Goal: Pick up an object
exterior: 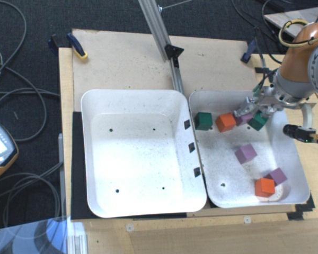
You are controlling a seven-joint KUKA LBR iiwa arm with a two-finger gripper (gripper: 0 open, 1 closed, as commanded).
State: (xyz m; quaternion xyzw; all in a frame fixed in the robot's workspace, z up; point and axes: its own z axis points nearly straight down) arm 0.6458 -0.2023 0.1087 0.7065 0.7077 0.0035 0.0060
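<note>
Right bin (302,163): end effector (249,111) (grip state unreadable) beside small orange cube (226,122).

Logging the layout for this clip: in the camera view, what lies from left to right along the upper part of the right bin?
Green cube → orange cube → tool, with a darker green cube beside it.

Even, diffuse overhead light, moderately sharp view

The white bins (143,157) read bright without blown glare; shadows under the blocks (246,153) are soft and short. The dark floor (21,46) stays dim, and fine detail looks slightly soft and grainy throughout.
</note>
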